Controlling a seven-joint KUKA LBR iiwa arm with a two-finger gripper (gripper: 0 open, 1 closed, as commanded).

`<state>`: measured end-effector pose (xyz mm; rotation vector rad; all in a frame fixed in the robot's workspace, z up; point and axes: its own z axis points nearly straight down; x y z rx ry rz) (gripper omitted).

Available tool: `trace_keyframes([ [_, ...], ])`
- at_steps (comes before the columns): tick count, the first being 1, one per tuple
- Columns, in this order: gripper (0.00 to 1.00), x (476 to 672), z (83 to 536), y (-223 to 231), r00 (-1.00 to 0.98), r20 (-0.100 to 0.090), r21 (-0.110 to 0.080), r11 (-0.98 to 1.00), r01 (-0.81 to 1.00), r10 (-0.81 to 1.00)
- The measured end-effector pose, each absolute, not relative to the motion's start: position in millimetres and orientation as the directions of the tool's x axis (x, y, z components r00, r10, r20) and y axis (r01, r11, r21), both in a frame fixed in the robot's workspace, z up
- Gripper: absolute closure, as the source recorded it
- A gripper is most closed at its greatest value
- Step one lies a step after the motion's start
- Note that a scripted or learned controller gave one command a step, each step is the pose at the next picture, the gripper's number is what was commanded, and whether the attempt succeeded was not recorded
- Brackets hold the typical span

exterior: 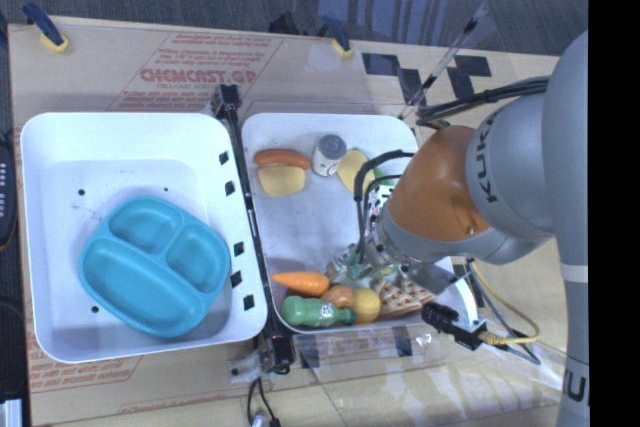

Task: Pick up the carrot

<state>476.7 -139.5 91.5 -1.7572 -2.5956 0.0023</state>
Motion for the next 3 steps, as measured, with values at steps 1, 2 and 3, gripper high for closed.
trace_keyframes([
  [1,1.0,477.7,101,-139,-0.382,0.007,-0.008,0.382,0.924,0.924],
  [2,1.0,478.7,111,-139,-0.392,0.009,-0.011,0.392,0.92,0.92],
  [3,1.0,477.9,92,-100,-0.419,0.002,-0.001,0.419,0.908,0.908],
])
